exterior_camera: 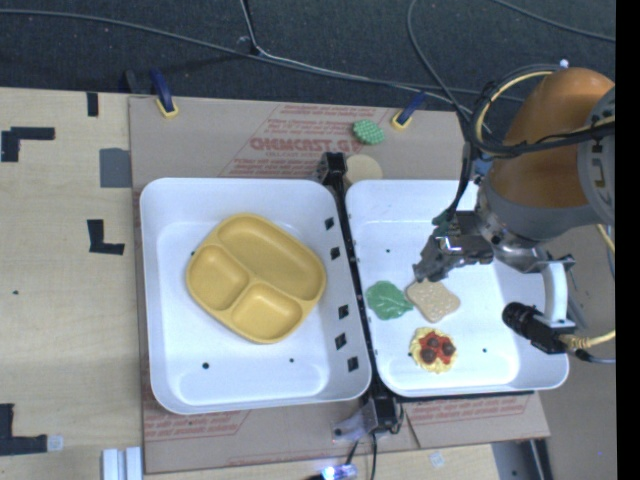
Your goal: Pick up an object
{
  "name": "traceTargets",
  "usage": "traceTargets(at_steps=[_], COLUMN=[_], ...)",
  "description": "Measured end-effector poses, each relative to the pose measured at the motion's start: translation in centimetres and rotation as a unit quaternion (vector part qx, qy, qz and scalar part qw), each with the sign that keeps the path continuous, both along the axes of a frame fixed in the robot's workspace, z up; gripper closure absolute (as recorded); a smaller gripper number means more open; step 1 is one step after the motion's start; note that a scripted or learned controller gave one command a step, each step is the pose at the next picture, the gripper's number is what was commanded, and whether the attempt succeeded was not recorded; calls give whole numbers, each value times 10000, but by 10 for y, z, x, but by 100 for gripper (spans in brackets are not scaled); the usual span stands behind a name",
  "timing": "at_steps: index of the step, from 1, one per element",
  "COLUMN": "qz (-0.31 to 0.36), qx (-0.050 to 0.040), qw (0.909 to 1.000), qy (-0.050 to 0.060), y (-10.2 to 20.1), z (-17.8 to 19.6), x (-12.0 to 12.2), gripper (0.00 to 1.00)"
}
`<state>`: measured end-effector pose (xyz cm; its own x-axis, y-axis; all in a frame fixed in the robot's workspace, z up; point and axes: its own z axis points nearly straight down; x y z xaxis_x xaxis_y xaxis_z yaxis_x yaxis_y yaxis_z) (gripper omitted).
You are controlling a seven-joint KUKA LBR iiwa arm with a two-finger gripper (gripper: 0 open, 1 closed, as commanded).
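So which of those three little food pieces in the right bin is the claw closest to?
The tan cracker. The claw hangs right above its upper edge; the green leaf lies further left, the red-topped piece lower down.

My arm (545,158) enters from the right, its orange band uppermost and the grey wrist angled down and to the left. My gripper (436,265) hangs low, pointing down-left, with its dark fingers in partial shadow.
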<state>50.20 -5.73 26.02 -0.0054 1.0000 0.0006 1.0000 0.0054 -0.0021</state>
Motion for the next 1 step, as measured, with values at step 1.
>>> traceTargets(at_steps=[1], qz=[2], qx=[0], qw=[10000], qy=[1], y=[51], z=[-10], x=[-2], gripper=[100])
